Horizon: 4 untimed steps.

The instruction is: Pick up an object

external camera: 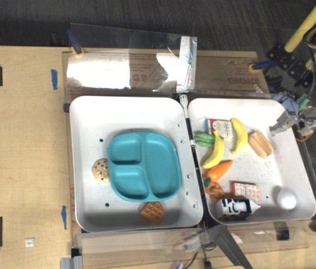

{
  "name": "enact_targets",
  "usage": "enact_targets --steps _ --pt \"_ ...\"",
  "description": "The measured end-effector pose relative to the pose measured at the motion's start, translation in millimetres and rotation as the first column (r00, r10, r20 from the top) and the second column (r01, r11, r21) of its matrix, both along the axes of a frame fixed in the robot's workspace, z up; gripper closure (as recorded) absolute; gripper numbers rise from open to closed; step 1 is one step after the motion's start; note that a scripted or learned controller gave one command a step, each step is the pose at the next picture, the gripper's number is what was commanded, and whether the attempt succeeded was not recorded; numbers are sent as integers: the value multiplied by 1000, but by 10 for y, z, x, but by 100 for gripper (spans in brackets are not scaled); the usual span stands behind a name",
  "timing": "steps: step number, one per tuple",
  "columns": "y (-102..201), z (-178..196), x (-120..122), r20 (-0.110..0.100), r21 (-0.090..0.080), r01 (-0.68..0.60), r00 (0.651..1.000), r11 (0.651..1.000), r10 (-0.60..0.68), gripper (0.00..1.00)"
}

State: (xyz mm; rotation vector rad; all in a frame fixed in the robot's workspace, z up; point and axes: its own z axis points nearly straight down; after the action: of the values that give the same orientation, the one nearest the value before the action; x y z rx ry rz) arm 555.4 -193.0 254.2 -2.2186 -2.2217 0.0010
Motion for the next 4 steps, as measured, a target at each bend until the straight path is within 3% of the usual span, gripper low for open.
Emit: enact_targets --steps 1,2,3,4 --pt "236 -827 585 -5 2 -89 996 996 89 0" --pt "482 -1557 918 11 -4 -117 993 993 117 0" --pt "478 -1405 945 21 -7 -118 993 993 118 100" --pt "1207 -583 1149 15 0 -69 997 998 69 100"
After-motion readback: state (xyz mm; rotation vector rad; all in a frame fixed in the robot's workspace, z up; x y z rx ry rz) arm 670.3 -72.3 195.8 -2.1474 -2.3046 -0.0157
